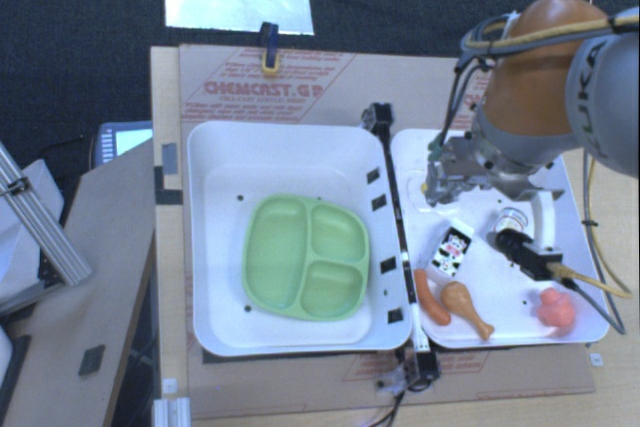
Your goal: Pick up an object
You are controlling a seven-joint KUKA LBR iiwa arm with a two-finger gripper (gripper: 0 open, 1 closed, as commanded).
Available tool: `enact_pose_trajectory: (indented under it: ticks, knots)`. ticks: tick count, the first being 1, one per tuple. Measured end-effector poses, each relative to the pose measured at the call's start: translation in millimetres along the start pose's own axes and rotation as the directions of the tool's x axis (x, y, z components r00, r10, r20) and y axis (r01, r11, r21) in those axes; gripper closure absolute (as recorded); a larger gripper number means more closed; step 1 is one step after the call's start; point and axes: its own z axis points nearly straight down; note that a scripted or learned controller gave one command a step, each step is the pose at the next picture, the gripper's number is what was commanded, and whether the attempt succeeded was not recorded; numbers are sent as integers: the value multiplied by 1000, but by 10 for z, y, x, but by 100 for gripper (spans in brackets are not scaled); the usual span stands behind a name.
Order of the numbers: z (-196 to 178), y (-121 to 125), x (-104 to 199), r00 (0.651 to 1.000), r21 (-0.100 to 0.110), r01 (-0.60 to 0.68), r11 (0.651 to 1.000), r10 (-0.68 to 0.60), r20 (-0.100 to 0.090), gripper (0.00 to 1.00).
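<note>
Gripper (pixel 436 187) low in the right bin (pixel 575 215) — whether its jaws are spread or pressed together, I cannot tell.
Just below it lies a black-and-white carton (pixel 452 251); nearer the front, a carrot (pixel 431 298), drumstick (pixel 467 305) and pink toy (pixel 556 309) — the left bin (pixel 210 215) holds a green plate (pixel 306 256).

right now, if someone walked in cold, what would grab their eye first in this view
The bright green divided plate lying in the left bin stands out most. Next comes the grey arm with its orange band, hanging over the right bin with its tool near that bin's upper left. Below it lie small toys: a carrot, a drumstick and a pink piece.
</note>
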Motion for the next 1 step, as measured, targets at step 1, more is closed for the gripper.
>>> enact_pose_trajectory:
  ticks: [1]
  knots:
    - [55,-132,618,1000,1,3,1000,-3,-1,100]
